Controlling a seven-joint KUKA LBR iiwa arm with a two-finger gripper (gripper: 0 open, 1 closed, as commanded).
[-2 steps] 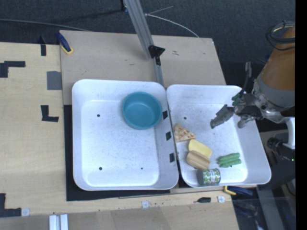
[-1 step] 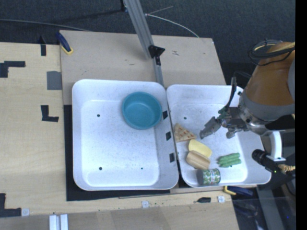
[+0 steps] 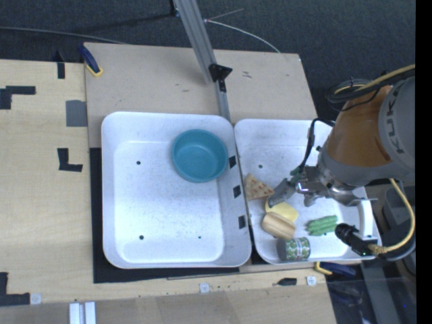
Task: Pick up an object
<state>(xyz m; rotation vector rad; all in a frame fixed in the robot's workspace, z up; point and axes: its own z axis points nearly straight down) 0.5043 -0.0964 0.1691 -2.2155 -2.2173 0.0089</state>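
arm low over the crowded right bin

dark grey carpet-like flooring runs across the top of the camera view, with thin cables trailing over it. below it sits a pale tan bench (image 3: 40,181) with a smooth board surface and a few black tape marks toward 9 o'clock. a slim grey metal rail (image 3: 196,32) slants down from 12 o'clock and ends where the two bins meet.

the left bin (image 3: 121,201) is a shallow white plastic tray with rounded corners and a faintly speckled floor. a round blue bowl (image 3: 199,155) with a smooth, glossy wall sits at its 1 o'clock corner, well apart from everything else.

the right bin (image 3: 270,140) is the same white plastic, and its things cluster in the lower half. a flat, tan, wedge-shaped piece (image 3: 255,185) lies near the left wall. at 5 o'clock from it lies a pale yellow block (image 3: 283,212), touching a rounded tan, bread-like lump (image 3: 277,226) below it. a short green can (image 3: 295,249) lies on its side at 6 o'clock in the bin. a ridged green piece (image 3: 322,225) lies toward 4 o'clock.

the arm (image 3: 364,133), grey with a broad orange band, comes in from 3 o'clock. its gripper (image 3: 289,189) hangs low over the bin, between the tan wedge and the yellow block, just above the block. whether its claw is spread or pressed together, i cannot tell; the dark metal parts blur together there.
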